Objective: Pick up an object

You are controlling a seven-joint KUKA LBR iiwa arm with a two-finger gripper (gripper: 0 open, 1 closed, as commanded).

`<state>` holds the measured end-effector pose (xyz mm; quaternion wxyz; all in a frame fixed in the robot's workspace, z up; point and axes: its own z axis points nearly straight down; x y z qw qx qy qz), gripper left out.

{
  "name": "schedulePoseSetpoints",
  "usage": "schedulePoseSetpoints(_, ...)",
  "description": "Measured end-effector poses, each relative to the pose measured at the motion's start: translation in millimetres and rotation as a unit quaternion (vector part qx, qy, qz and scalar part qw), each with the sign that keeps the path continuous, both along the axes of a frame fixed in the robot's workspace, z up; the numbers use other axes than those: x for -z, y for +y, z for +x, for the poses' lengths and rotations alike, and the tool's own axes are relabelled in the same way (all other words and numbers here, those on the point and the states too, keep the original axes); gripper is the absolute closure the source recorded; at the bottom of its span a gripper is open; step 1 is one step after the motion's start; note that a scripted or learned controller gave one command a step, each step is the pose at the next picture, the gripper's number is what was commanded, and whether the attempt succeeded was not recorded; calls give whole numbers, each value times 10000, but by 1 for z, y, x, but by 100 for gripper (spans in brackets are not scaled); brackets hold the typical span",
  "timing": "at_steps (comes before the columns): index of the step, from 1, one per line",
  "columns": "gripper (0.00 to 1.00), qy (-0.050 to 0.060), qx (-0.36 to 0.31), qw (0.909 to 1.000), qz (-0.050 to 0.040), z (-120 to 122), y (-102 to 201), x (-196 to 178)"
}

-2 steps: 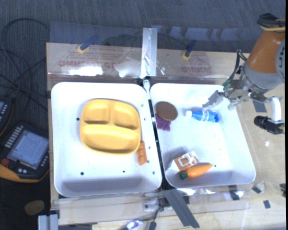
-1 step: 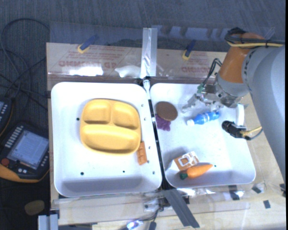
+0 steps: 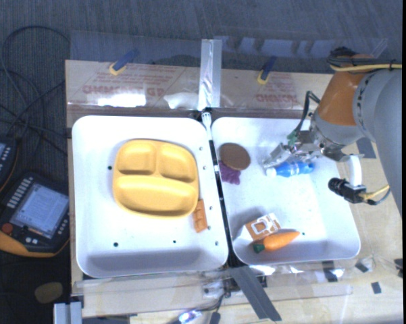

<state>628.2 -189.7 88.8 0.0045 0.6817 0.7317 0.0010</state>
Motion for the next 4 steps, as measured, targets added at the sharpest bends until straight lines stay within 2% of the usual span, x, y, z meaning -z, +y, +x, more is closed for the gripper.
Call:
schedulePoseSetpoints(1,0,-31,-923,9957,69,-15,-20,-1)
schedulePoseSetpoints(2,0,-24,-1711,9852,-2,-29,-20,-1)
schedulePoseSetpoints(3,0,28,-1318,9913,4,-29,-34,-137)
schedulePoseSetpoints(4,0,47,-720,9974,23,-57,22,-112)
